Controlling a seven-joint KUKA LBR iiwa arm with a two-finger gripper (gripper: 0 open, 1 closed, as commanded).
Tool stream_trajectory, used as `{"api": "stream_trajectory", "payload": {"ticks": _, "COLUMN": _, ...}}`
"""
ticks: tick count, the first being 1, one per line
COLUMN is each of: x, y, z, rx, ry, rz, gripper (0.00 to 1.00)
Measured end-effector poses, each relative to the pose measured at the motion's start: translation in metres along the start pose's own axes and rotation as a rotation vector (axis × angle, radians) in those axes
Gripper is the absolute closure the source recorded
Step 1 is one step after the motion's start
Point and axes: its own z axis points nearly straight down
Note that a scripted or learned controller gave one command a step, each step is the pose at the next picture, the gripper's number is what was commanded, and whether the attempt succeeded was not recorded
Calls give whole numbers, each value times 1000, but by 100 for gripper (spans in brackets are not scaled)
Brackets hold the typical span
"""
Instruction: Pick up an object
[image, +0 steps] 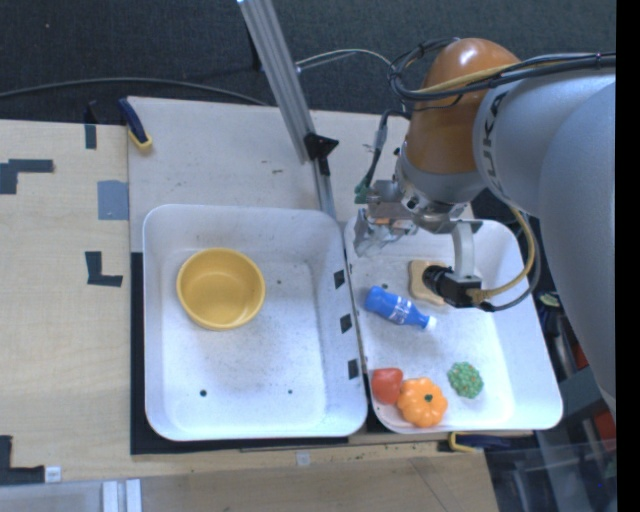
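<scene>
The big grey arm (560, 160) reaches in from the right, its orange band (455, 110) bulging above the wrist. The gripper (378, 232) hangs over the far left corner of the right bin (535, 400), close to the ridge where the two bins meet. From here I cannot tell whether the jaws are apart or together (the metal at the tip is a blur against the white plastic), and I see nothing between them.

In the right bin, a blue bottle (397, 308) with a white cap lies on its side near the bin's left wall, just nearer to me than the gripper and apart from it. Beside it, toward the right, a tan flat piece (421, 283) sits partly under a black fitting on the arm's cable. At the near edge, a red object (387, 383) touches an orange pumpkin-shaped toy (422, 402), and a small knobbly green object (464, 379) lies just to the right of them.

The left bin (170, 400) holds a yellow bowl (221, 288), upright, in its left half. Both bins rest on the table (60, 300), which carries a few strips of dark tape. A slanting metal pole (285, 85) crosses the table behind the bins.
</scene>
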Motion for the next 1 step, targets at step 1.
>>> {"api": "stream_trajectory", "payload": {"ticks": 1, "x": 56, "y": -12, "z": -9, "rx": 0, "ry": 0, "rz": -1, "gripper": 100}}
